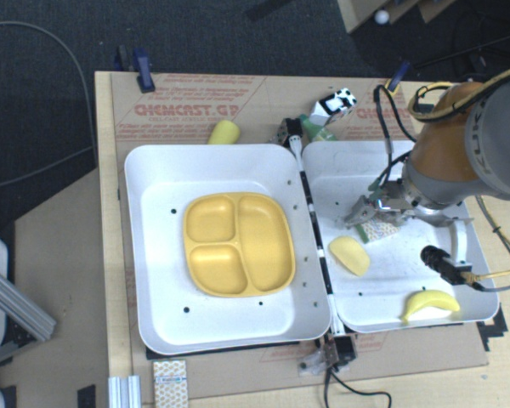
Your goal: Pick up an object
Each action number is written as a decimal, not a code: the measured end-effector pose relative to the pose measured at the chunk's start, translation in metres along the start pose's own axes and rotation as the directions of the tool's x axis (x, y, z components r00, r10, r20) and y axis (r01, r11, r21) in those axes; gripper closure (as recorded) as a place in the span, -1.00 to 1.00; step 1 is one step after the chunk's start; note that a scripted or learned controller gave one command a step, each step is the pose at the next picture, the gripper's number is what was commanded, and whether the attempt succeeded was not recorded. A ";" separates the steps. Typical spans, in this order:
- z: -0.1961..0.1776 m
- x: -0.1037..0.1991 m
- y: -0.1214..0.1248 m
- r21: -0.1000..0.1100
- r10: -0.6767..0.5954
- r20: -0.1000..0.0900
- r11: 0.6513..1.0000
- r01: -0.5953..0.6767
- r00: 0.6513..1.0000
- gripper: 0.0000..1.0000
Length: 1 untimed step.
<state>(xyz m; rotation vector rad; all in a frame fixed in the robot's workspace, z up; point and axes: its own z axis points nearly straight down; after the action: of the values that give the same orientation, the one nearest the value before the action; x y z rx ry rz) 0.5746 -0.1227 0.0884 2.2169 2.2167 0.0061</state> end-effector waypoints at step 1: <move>-0.012 0.000 0.002 -0.006 0.000 0.000 1.000 0.000 1.000 1.00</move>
<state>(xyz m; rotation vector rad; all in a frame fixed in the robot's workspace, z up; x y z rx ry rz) 0.5765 -0.1224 0.1000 2.2135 2.2135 0.0131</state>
